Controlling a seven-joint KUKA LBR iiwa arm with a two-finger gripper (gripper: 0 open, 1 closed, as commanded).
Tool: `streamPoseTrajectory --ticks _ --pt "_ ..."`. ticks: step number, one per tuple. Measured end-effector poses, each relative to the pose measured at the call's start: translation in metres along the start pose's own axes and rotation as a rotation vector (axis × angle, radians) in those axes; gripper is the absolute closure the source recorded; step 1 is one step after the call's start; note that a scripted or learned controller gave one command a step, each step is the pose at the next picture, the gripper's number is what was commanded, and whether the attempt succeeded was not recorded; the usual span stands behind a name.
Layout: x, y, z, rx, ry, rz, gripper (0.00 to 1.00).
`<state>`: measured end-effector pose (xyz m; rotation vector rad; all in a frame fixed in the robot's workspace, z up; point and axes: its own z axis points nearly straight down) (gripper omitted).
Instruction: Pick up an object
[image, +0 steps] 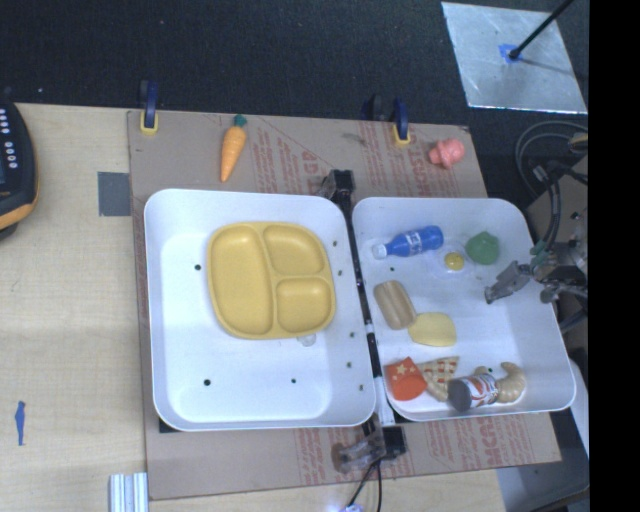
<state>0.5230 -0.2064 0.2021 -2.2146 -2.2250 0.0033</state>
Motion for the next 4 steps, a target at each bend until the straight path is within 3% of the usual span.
streamPoseTrajectory --ticks 1,2,3,4 --pt "0.048 0.14 0.024 -0.011 0.0 -0.009 0.0" --pt "0.06 0.079 0.108 0.011 0.002 0.0 0.0" --pt "0.064 0.007 0.112 0.008 0.002 0.002 0.0" --pt "0.111 -0.05 0.112 0.008 0.004 -0.001 0.0"
